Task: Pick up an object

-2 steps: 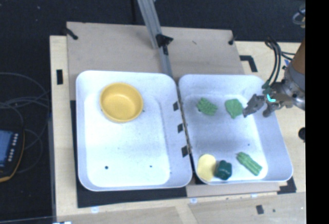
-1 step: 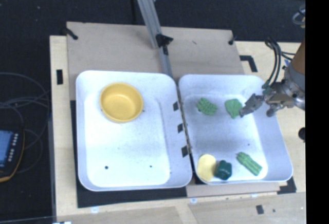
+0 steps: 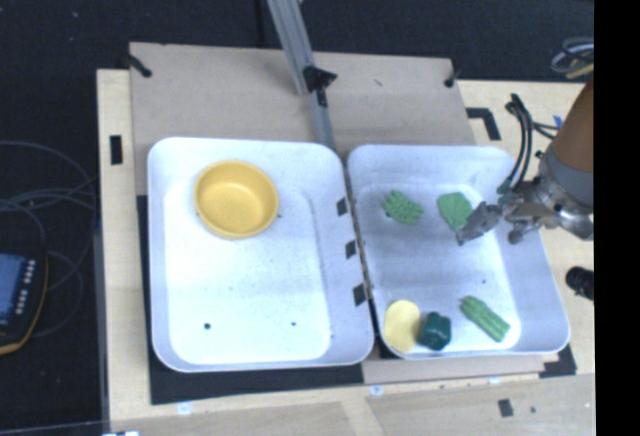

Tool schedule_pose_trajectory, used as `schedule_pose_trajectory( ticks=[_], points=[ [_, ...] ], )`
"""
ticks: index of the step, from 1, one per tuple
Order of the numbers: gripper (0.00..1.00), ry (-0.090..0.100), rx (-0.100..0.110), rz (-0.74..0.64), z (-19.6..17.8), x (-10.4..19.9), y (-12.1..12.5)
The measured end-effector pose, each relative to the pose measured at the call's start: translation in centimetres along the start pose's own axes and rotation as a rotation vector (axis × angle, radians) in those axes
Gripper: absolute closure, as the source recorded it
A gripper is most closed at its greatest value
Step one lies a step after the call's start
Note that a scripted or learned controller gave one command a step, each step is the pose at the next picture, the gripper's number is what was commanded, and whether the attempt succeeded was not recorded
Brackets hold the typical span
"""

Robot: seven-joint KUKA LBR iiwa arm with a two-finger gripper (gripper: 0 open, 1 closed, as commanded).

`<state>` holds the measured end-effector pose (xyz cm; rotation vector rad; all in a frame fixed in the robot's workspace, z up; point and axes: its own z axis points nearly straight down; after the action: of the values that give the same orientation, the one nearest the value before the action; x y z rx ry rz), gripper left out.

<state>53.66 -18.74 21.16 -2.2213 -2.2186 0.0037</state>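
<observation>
On the left, the left bin (image 3: 240, 324) carries a yellow bowl (image 3: 236, 199) near its far left corner, well out of my way. The right bin (image 3: 430, 169) holds what I might take: a ridged green piece (image 3: 402, 207) towards the far left, a green block (image 3: 455, 209) to its right, then along the near wall a yellow piece (image 3: 401, 324) touching a dark teal piece (image 3: 434, 331), and a green oblong (image 3: 485, 317) further right.

My pincer (image 3: 492, 220) hangs over the right bin, just right of the green block, with nothing between its fingers (image 3: 474, 225). From this slant I cannot tell whether they are spread or pressed together.

The block looks my likeliest target. I judge the risk is coming down on its edge, nudging it leftward into the ridged piece instead of straddling it. A grab by the corner could slip on lifting. The bin's right wall is also close to my wrist.
</observation>
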Motion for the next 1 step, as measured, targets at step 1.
schedule_pose_trajectory(
  ticks=[1],
  points=[
    [0.0, 0.001, 0.001, -0.001, 5.71, 0.87, -0.18]
  ],
)
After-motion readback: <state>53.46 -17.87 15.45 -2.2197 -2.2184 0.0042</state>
